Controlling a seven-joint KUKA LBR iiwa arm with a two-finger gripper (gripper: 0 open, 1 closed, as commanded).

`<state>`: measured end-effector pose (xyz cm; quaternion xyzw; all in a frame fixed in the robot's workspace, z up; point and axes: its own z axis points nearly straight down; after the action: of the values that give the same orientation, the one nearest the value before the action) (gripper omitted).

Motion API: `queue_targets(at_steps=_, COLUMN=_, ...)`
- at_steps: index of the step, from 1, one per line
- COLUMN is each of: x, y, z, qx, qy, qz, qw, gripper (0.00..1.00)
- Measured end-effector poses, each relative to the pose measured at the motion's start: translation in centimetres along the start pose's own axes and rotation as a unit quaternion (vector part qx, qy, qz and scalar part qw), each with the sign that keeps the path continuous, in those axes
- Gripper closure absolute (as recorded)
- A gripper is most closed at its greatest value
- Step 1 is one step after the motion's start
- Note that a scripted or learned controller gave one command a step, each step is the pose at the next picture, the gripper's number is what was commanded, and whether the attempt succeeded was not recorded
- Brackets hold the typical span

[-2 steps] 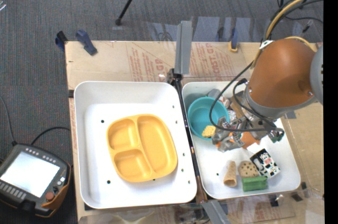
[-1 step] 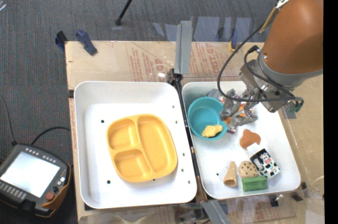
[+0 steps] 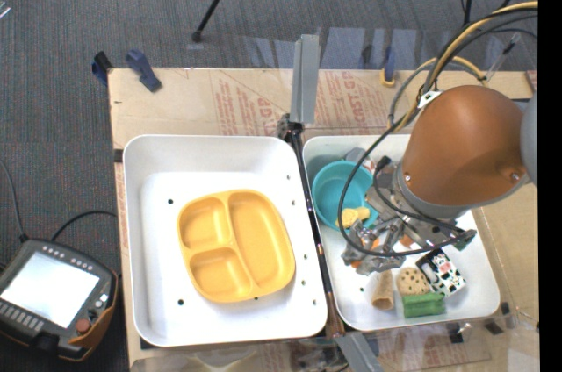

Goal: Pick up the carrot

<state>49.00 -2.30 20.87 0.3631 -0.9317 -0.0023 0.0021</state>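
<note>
Overhead, two white bins [image 3: 140, 186] — one yellow tray [image 3: 235, 245], one blue bowl [image 3: 338, 190].

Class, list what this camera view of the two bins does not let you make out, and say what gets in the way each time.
- Pincer: open or shut cannot be told; it sits among clutter under the arm.
- Carrot: an orange bit by the pincer may be it; too small to tell.
- Right bin: its far right part is hidden by the arm.
- Teal bowl: its right side is covered by the arm.
</note>
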Motion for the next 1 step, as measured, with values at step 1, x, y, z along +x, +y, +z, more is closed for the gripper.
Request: queue_targets(at_steps=1, x=-0.19, y=0.46, z=-9.77, qx=0.005, qy=-0.004, qz=-0.070, qw=0.9975, gripper=1.00)
